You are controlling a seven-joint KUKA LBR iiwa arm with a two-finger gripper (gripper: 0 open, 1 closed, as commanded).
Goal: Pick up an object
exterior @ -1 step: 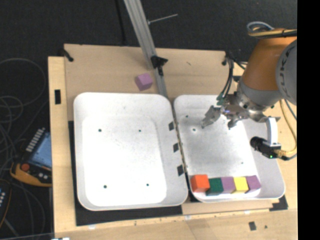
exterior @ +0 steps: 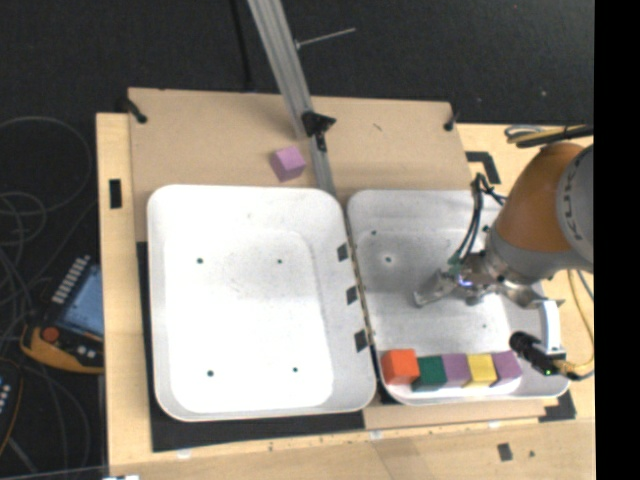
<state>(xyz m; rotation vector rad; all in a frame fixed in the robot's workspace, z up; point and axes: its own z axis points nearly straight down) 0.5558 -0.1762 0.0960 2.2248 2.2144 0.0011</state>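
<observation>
Grey robot arm with an orange band reaches into the right-hand shallow white plastic bin [exterior: 400, 218], its gripper [exterior: 440, 290] low over the bin's smooth floor.

Whether the metal fingers are released or clenched cannot be told. Five small matte cubes line the bin's near wall: orange cube [exterior: 401, 365], green cube [exterior: 431, 371], lilac cube [exterior: 456, 369], yellow cube [exterior: 482, 369], purple cube [exterior: 506, 365], touching side by side, apart from the gripper. A sixth, pale violet cube [exterior: 288, 163] sits on the tan board worktop [exterior: 200, 138] beyond the left-hand rounded white bin [exterior: 250, 298].
</observation>
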